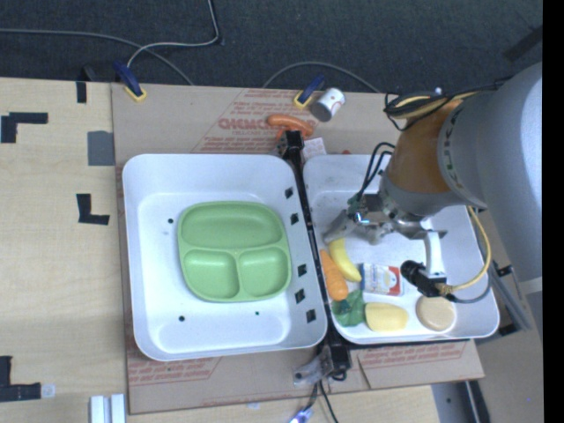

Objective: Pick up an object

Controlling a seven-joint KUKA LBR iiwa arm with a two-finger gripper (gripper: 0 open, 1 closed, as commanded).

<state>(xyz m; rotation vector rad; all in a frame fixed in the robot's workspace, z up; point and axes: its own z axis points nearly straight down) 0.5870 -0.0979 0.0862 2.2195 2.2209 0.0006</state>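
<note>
Pincer (345,223) low in right bin (458,329), spread impossible to tell, poised just above banana (344,261) and carrot (333,276), presumably the nearest targets. Divided green plate (234,249) parked alone in left bin (150,236), well apart.
</note>
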